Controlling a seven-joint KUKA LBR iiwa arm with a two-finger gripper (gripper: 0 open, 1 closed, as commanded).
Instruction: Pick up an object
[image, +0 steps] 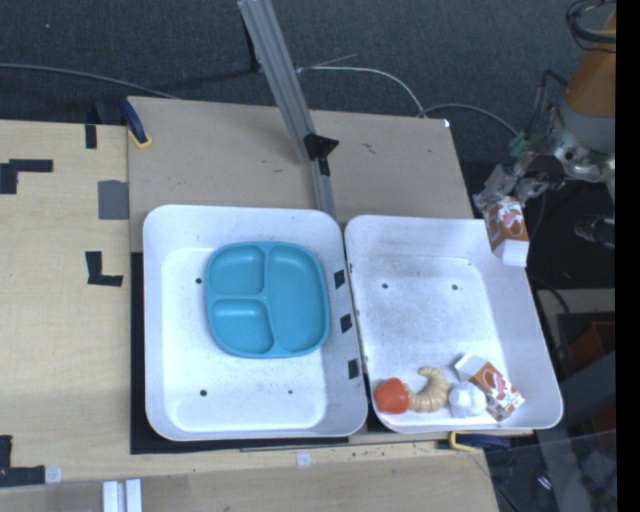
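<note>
My gripper (499, 198) hangs over the far right corner of the right bin (420, 300), reaching in from the upper right. It is shut on the top of a small red-and-white carton (508, 230), which dangles below the fingers at the bin's rim. Along the near edge of the right bin lie a red tomato (392, 396), a tan croissant-shaped piece (432, 390), a small white object (463, 402) and a second red-and-white carton (490, 386).
A blue divided plate (267, 299) lies in the left bin (170, 330). A slanted grey metal post (290, 90) stands behind the bins, ending near where they meet. Cables run across the dark floor at the back.
</note>
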